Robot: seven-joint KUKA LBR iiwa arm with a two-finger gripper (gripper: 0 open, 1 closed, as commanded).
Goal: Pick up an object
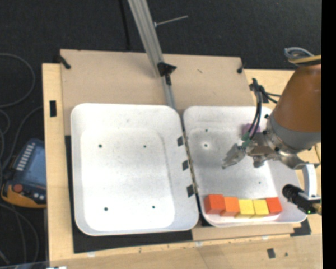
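Observation:
A row of blocks (243, 205) lies along the near wall of the right bin (213, 122), orange at both ends and yellow in the middle. My gripper (235, 156) hangs over the middle of that bin, above and apart from the blocks, pointing left. Nothing shows in its grasp. A small purple object (247, 131) peeks out just behind the wrist, mostly hidden by the arm.
The left bin (129, 167) sits beside the right one, with clips along the shared rim. A slanted metal rail (148, 32) rises at the back. The arm's orange band (302, 102) covers the right bin's far right side.

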